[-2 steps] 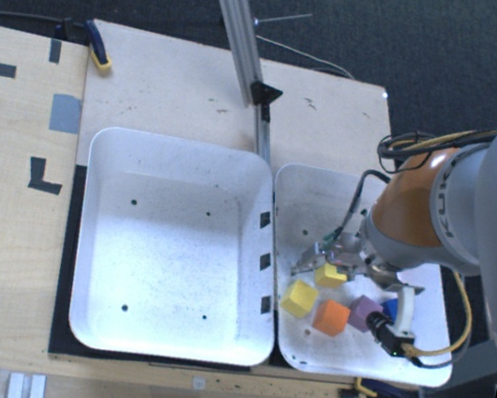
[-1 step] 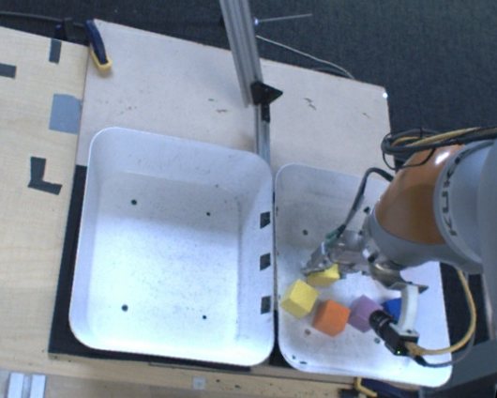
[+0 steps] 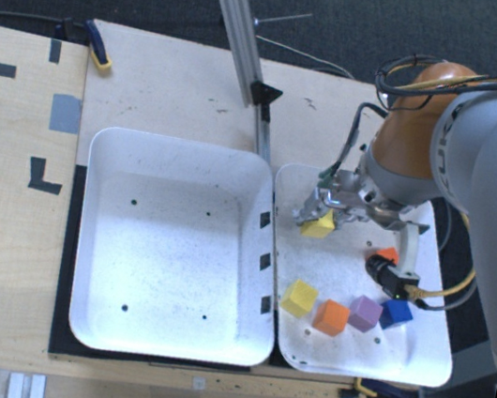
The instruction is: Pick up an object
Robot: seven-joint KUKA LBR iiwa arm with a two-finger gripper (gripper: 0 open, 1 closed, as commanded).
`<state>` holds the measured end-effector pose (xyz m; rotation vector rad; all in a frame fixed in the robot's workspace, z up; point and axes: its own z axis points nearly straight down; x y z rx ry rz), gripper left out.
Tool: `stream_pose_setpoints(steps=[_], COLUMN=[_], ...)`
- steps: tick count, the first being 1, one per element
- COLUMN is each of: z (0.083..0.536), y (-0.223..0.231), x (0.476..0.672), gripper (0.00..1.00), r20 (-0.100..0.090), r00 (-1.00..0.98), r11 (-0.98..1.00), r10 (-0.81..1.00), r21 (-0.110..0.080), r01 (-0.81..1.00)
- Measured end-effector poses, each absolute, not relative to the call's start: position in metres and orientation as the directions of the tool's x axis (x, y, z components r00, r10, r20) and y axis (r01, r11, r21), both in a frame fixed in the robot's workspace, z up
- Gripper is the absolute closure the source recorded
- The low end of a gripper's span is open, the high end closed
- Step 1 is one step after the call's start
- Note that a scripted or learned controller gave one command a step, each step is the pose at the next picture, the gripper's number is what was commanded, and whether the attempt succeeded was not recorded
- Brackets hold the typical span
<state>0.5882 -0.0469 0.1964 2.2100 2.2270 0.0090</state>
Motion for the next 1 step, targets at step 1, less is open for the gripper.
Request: stream_pose_setpoints(steps=[1], z=[0.1974], y=[0.0571], x=[0.6137], gripper=[1.0], r20=[0.003], r00=[-0.01], r11=[0.01], r10=[1.0], r21=[-0.001], r01=[1.0])
